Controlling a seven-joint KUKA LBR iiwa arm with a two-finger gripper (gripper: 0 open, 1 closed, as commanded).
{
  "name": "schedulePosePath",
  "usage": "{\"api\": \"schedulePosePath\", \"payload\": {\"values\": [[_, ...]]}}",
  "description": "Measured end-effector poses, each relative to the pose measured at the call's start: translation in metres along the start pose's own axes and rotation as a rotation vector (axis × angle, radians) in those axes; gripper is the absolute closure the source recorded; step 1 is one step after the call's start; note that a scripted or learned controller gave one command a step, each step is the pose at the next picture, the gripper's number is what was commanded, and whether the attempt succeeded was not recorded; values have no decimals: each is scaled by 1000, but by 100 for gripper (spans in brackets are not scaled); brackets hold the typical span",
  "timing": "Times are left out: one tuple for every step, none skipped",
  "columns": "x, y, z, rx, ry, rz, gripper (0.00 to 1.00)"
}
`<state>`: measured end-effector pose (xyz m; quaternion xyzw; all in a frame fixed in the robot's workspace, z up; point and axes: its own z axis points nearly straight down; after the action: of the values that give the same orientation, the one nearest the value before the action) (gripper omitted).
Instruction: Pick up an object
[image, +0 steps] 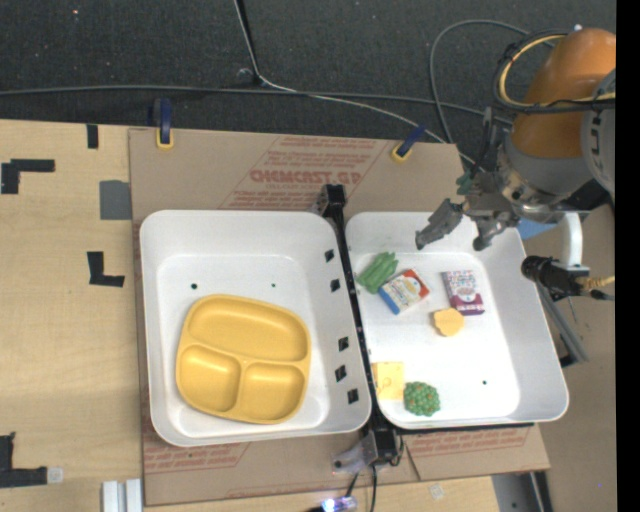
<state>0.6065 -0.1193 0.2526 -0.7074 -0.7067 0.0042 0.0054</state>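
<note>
A: How should the descent be made?

B: The gripper (462, 227), its fingers spread wide and holding nothing, is poised over the far edge of the right bin (520, 390). It should be brought straight down astride one item, clear of neighbours.

A: Which item?

B: The purple packet (463, 291) is suggested: small, flat, printed, lying near the yellow block (448, 322).
</note>
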Motion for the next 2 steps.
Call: {"api": "schedulePosePath", "payload": {"values": [[0, 2, -7, -12, -2, -3, 0], [-2, 5, 57, -7, -2, -2, 0]]}}
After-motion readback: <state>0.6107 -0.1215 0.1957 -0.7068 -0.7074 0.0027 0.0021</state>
